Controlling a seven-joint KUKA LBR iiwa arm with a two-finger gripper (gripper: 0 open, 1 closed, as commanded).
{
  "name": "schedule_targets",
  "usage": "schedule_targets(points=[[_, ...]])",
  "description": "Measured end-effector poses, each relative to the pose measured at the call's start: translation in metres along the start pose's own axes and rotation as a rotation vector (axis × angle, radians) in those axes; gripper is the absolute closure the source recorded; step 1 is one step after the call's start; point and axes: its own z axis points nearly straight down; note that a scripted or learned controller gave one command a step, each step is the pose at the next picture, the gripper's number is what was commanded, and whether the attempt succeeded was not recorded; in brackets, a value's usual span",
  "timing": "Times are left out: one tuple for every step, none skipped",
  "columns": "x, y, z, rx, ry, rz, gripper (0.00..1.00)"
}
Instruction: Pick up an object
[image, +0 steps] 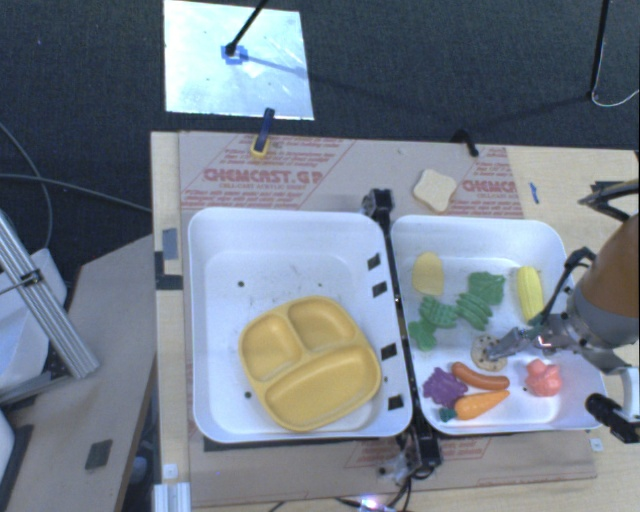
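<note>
The right bin (560, 240) holds several toy foods: a yellow pear (428, 272), two green vegetables (485, 295) (432, 320), a corn cob (528, 290), a round cookie (483, 351), a sausage (480, 378), a carrot (481, 403), purple grapes (440, 384) and a pink piece (543, 378). My gripper (507, 343) reaches in from the right, low over the bin. Its tip lies just right of the cookie and above the sausage. I see nothing held in it.
The left bin (230, 250) holds a yellow divided plate (312, 362). A toy bread slice (435, 189) lies on the bench behind the right bin. A black divider (392, 300) runs between the bins. The grey arm (610, 300) covers the right bin's right edge.
</note>
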Motion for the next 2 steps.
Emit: schedule_targets(points=[[0.053, 0.049, 0.000, -0.004, -0.003, -0.008, 0.00], [0.050, 0.002, 0.000, -0.003, -0.003, 0.003, 0.00]])
